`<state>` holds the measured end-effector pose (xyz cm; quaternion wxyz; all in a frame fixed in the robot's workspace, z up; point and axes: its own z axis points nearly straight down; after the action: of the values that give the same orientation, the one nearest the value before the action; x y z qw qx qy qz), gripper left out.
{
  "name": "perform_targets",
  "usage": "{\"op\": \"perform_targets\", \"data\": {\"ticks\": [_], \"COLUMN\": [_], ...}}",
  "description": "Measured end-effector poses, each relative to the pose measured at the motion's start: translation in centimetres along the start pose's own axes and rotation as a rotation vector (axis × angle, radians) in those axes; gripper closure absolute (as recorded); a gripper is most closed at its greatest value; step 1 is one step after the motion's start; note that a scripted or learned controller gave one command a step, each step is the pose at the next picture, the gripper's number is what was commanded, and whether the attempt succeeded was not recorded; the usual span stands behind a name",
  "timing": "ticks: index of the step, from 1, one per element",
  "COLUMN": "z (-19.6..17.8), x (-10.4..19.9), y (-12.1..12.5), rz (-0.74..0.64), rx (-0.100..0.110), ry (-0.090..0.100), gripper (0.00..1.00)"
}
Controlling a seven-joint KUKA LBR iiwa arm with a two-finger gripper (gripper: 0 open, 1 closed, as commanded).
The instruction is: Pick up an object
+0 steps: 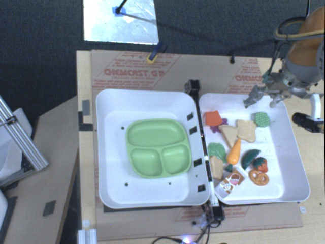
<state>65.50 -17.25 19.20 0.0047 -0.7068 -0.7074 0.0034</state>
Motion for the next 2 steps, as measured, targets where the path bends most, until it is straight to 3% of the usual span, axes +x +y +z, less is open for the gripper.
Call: {"op": "perform_targets", "data": {"ticks": [1, 2], "z": [-0.9, 5.1], "x": [0.0, 0.3], "y": [0.3, -0.3], "rz": [-0.003, -0.001], "rx": [-0.013, -0.009], "ry": [-0.002, -0.002], "gripper": [0.00, 0.00]}}
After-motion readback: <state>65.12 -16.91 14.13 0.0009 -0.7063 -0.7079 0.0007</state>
